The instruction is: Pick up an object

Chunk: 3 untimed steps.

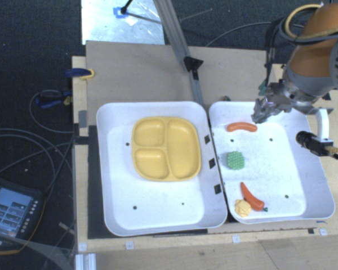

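The gripper (pixel 263 112) hangs over the right bin's (pixel 304 207) far edge, just beside the sausage (pixel 241 127); I can't tell its state. Descending here, it likely strikes the bin wall or nudges the sausage away.

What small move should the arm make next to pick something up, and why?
Probably a short descent onto the sausage. The gripper hovers at the far edge of the right bin, just beside the sausage's right end, nearer to it than to the other items.
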Each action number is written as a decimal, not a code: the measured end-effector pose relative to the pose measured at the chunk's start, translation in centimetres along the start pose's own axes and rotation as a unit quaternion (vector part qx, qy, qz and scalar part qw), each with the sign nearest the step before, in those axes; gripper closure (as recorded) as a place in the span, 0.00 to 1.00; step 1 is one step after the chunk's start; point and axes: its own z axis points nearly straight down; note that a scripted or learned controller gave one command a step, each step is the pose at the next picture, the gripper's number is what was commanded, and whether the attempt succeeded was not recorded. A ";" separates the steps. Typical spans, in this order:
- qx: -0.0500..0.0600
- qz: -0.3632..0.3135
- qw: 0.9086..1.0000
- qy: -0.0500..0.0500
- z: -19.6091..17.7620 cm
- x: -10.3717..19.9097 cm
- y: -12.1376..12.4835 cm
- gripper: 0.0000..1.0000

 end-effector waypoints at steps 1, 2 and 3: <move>0.000 -0.001 1.000 0.001 -0.5 5.2 -1.1 1.00; 0.001 0.000 1.000 0.000 0.4 9.4 -2.3 1.00; 0.001 0.000 1.000 0.000 0.4 13.6 -3.7 1.00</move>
